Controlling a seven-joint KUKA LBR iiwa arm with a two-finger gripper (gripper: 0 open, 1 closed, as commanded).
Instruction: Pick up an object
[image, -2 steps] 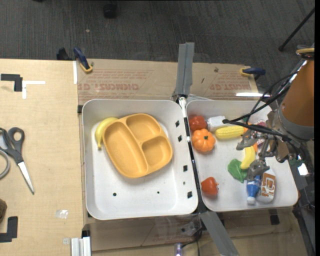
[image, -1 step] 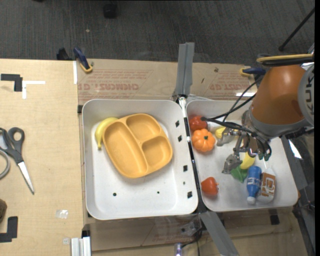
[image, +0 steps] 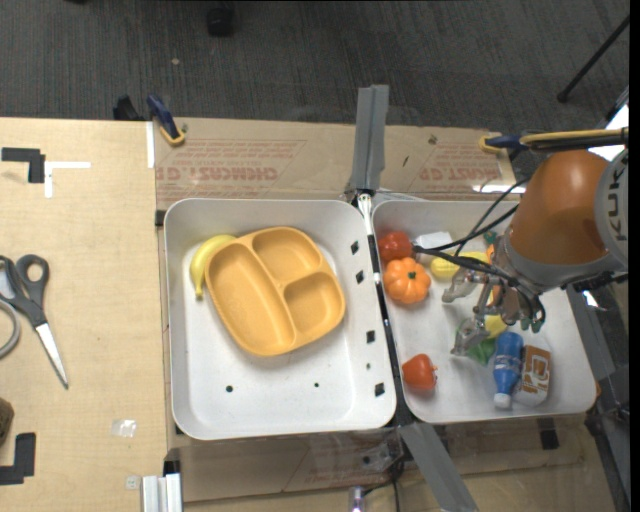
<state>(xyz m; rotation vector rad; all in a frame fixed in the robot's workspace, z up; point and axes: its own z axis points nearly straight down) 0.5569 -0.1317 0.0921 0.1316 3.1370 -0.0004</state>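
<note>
In the right bin (image: 440, 400), nearest the camera, a red tomato (image: 419, 372) lies at seven o'clock, and a blue bottle (image: 505, 367) with a brown packet (image: 535, 374) just beside it at five o'clock. The tool (image: 472, 318) sits at the bin's centre, over a green item (image: 483, 349); whether it is released or clenched, I cannot tell. Farther, at ten o'clock, an orange pumpkin (image: 407, 281) touches another tomato (image: 394, 245). The left bin (image: 270, 405) holds a yellow tray (image: 272, 288) and banana (image: 205, 259). Scissors (image: 36, 310) lie on the bench (image: 80, 230).

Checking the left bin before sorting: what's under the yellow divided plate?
A banana pokes out from beneath the yellow divided plate at its upper-left edge; the rest stays covered.
</note>
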